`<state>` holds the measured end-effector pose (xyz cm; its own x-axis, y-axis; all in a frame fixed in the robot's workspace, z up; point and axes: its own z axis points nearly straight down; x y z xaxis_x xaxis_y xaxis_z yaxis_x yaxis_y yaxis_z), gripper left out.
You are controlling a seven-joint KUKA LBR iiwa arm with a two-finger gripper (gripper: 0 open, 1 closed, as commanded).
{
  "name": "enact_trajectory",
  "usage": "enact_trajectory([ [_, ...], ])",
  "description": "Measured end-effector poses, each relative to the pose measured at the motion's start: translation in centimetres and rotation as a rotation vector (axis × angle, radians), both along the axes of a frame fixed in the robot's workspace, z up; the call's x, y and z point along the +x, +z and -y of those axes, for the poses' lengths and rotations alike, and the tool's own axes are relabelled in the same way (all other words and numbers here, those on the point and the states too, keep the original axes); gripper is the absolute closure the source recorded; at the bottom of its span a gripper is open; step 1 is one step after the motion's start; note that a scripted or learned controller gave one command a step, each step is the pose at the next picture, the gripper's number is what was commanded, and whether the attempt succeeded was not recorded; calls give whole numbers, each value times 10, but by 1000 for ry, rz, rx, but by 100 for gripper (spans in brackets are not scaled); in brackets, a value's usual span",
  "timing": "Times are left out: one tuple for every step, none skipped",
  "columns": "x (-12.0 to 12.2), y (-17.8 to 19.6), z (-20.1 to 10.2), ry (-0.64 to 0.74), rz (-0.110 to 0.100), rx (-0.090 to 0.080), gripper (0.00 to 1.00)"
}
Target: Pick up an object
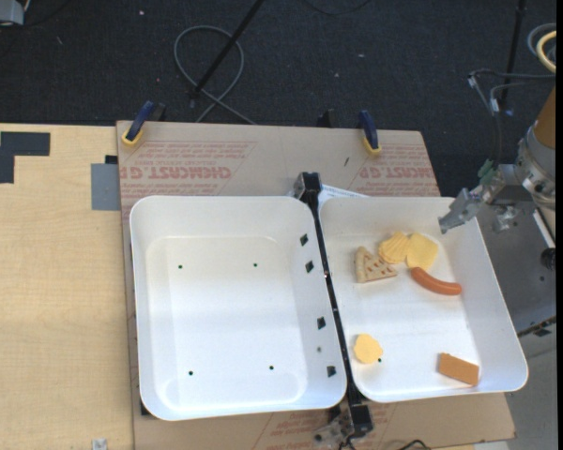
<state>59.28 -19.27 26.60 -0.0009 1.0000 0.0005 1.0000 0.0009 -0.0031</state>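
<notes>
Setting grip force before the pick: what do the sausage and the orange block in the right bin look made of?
Sausage: probably moulded plastic toy food, judging by its smooth, even red-orange skin. Orange block: flat uniform colour with crisp edges, so likely rigid plastic or dense foam; the view cannot settle which.

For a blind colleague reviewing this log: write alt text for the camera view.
The gripper hangs over the right bin's far right edge. That bin holds a waffle wedge, yellow pieces, a sausage, a yellow round and an orange block.
</notes>
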Motion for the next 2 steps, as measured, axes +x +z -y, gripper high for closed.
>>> enact_trajectory([
  [-76, -161, -50, 1, -14, 4, 0],
  [6, -181, -57, 2, 0, 0, 0],
])
